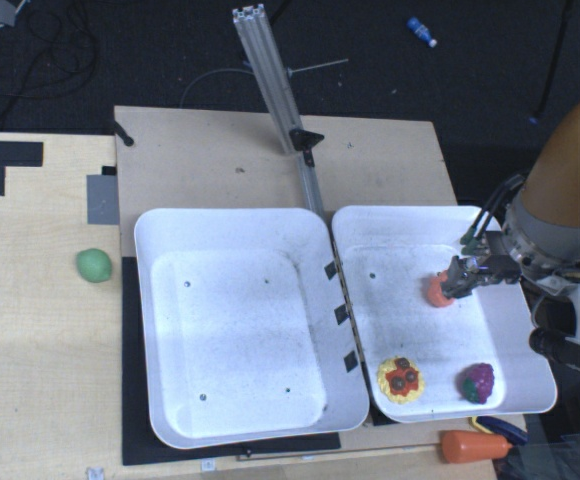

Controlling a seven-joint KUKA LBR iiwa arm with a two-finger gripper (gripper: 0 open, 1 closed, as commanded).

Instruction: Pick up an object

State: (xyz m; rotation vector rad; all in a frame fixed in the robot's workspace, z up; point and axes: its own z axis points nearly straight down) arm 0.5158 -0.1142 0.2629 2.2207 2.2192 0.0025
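Three toys lie in the right bin (530, 393): a tart (401, 379) and grapes (478, 382) nearest, an orange ball (438, 291) behind them, touching the gripper (457, 280) (grip unclear). Ball looks light, smooth, slippery; pinch across its middle.

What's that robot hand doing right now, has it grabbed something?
Hand: down in the right bin, right at the orange object; open, closed or holding it cannot be told.

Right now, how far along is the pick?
Done: the gripper has reached into the right bin, right at the orange object. In hand: nothing I can confirm; the grip is hidden. Left: secure and lift it. The purple object lies untouched.
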